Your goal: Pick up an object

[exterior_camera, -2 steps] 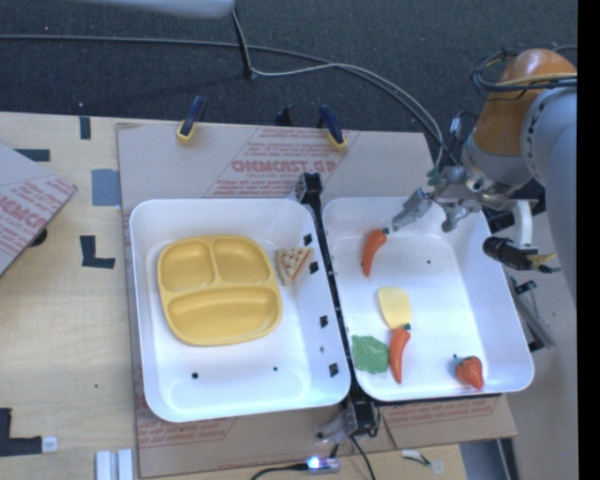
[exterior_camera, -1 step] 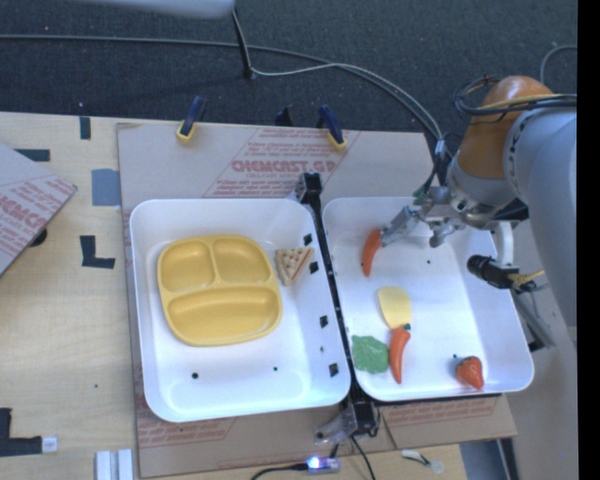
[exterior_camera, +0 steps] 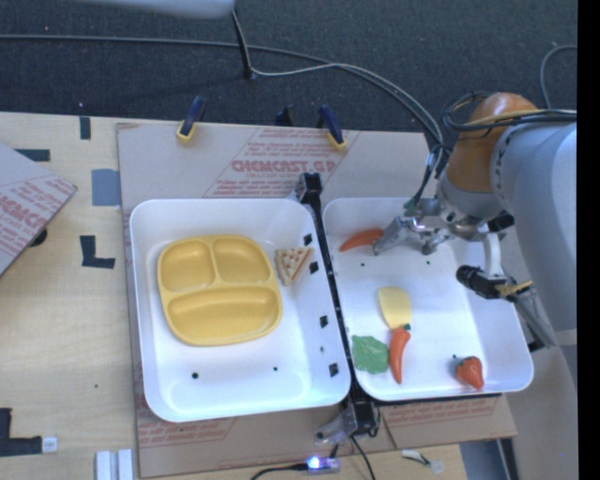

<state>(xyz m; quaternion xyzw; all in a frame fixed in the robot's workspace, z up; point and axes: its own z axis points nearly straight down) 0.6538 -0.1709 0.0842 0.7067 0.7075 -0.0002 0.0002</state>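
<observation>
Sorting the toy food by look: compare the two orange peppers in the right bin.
The upper orange pepper lies nearly sideways by the bin's far edge, close to the end effector; the lower orange pepper lies upright in the view, touching the green piece. The lower one is redder. Both are slim and tapered.

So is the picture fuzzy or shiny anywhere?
In the camera view, the yellow tray and toy foods look fairly sharp; the bins' white floors shine brightly; a pale blurry shape smears the top edge; shadows stay soft beside the gripper.
</observation>
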